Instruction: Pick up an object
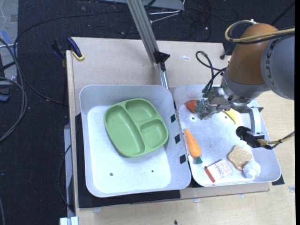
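Camera view: end effector, grip state unclear, sits just right of the red-orange object in the right bin

Both shallow white plastic bins are viewed obliquely from one fixed overhead camera; the two-finger gripper is seen at right.

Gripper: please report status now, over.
Gripper low in right bin, beside red-orange object. Nothing seen held. Carrot and bread lie apart, untouched.

A pale wooden worktop stands on dark speckled floor. Black cables trail across that floor. A grey metal pole slants over the worktop's far edge.
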Controlling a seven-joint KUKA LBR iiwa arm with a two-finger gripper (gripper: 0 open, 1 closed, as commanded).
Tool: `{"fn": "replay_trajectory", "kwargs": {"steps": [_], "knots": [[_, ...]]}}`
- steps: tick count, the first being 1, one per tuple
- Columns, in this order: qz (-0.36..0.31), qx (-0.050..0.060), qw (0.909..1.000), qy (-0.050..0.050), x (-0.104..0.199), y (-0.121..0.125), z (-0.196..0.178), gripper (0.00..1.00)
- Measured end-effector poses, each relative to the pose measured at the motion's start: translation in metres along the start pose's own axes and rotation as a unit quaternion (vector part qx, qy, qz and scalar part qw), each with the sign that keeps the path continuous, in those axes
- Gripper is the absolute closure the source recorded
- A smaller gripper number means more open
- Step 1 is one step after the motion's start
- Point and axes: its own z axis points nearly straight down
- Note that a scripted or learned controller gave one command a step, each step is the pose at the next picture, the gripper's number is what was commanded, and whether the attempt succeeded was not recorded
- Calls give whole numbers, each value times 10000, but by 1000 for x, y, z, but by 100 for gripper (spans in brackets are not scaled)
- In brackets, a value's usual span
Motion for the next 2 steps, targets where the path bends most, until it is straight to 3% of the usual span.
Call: {"fn": "replay_trajectory", "kwargs": {"steps": [2], "knots": [[-6, -1, 10000, 2, 122, -27, -14, 100]]}}
